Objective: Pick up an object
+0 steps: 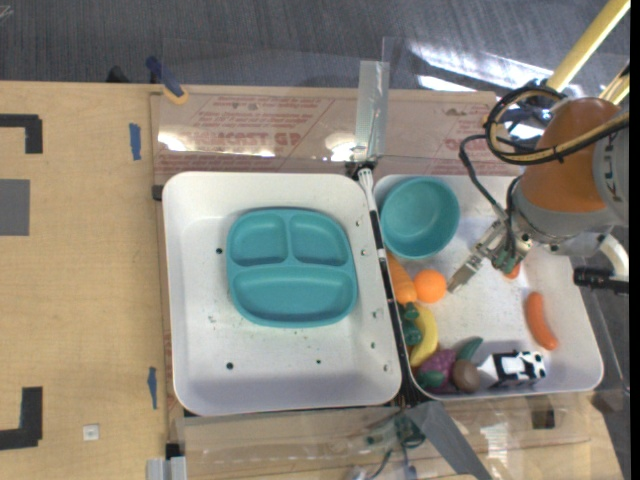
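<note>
A: Is anything hard to make out?

B: Yes. The grey arm with the orange band (570, 168) is cut off at the right edge. The two-finger gripper (478, 258) hangs over the right white bin (580, 368); whether it is released or clenched, I cannot tell.

A: And the objects?

B: The orange sausage-shaped toy (541, 321) lies at the bin's right side, long axis from upper left to lower right. The orange ball (430, 286) sits near the teal bowl (419, 216). The teal divided plate (292, 268) lies in the left white bin (190, 298).
</note>
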`<control>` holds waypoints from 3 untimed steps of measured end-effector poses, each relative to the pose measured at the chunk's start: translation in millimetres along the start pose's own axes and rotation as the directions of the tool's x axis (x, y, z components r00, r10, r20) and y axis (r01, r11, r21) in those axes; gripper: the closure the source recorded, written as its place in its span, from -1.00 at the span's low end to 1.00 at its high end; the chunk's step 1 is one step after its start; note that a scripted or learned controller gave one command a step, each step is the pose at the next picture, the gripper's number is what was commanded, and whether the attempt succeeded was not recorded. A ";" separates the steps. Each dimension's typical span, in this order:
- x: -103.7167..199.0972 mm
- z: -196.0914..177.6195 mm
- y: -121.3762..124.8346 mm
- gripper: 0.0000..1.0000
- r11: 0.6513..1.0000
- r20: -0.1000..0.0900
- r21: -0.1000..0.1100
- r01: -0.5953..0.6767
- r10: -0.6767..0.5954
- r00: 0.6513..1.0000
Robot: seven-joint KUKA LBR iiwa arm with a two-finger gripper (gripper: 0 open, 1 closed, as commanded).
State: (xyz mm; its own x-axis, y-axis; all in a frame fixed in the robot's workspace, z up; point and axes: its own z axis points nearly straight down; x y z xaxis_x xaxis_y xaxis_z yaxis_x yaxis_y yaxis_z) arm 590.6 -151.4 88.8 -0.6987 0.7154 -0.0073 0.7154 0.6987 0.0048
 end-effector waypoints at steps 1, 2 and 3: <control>-77.7 -57.9 2.9 -1.00 0.999 0.007 -0.002 0.040 -0.040 0.999; -48.0 -3.7 -40.7 -1.00 0.999 0.000 -0.012 0.045 -0.045 0.999; -22.6 0.3 -64.8 -1.00 0.991 0.000 0.000 0.135 -0.135 0.991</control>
State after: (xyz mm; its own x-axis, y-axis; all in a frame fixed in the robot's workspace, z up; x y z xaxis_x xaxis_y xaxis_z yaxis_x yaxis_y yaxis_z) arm 560.0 -212.8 88.3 -0.7891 0.6142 -0.0075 0.6142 0.7892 0.0037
